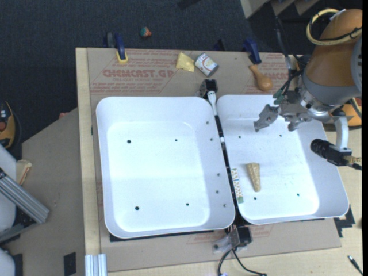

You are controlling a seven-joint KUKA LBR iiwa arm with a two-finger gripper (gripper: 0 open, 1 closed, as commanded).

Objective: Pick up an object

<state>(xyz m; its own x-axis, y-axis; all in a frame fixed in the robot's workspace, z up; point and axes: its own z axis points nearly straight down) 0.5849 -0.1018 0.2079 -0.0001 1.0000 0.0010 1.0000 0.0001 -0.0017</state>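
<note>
One fixed camera looks down at a slant on both bins (155, 105), arm (333, 50) entering right.

Small tan cone-shaped object (254, 176) — pale brown, faintly textured, like a wafer cone. Lying flat on the floor of the right bin (322, 209), in its near-left part, close to the wall shared with the left bin. Pointed toward the far side, broader end toward the near side — tilted slightly off the bin's long axis. Touching nothing but the bin floor.
</note>
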